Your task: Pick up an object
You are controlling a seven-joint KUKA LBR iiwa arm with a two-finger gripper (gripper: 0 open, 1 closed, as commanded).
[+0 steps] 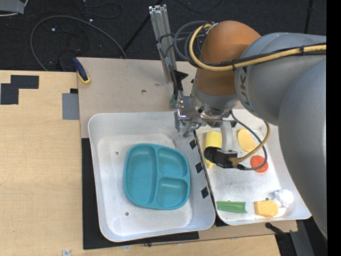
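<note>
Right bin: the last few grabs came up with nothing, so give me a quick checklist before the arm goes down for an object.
1. Objects to pick in the right bin: ok; yellow cylinder, green block, orange ball.
2. Gripper over a target: not ok; it sits above the divider between the bins.
3. Nothing already held: cannot tell.
4. Green block free on all sides: ok.
5. Yellow cylinder unobstructed: not ok; arm hardware overlaps it.

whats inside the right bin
In the right bin: a yellow cup, a yellow piece, an orange-red item, a green block and a yellow-and-white object. The arm covers the bin's far part.
</note>
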